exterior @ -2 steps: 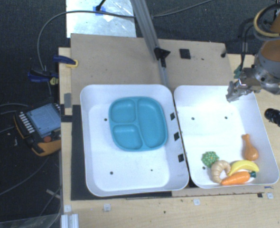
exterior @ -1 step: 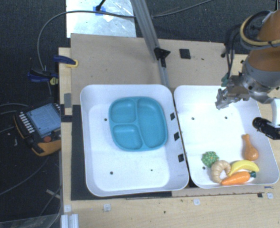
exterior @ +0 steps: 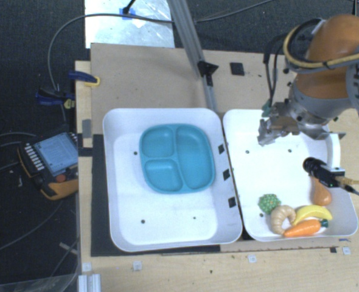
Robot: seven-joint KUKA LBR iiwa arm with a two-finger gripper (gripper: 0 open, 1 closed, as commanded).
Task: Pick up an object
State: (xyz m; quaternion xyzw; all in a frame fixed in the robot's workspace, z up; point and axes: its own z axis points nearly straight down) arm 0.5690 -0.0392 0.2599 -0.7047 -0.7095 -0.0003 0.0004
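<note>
Objects for picking are lying clustered in the lower right corner of the right bin (exterior: 252,181): a broccoli (exterior: 268,202), a tan croissant-like piece (exterior: 280,218), a banana (exterior: 314,212), a carrot (exterior: 302,228) and a brown pear-like item (exterior: 321,193), several touching one another, which is likely crowding any approach. The gripper (exterior: 269,132) is hanging over the bin's upper part, well apart from the cluster and carrying nothing; whether it is wide or narrow cannot be told from this angle. The left bin (exterior: 167,221) is holding a blue divided plate (exterior: 177,158). The arm (exterior: 328,53) is reaching in from the right, so the pick appears not yet begun.
</note>
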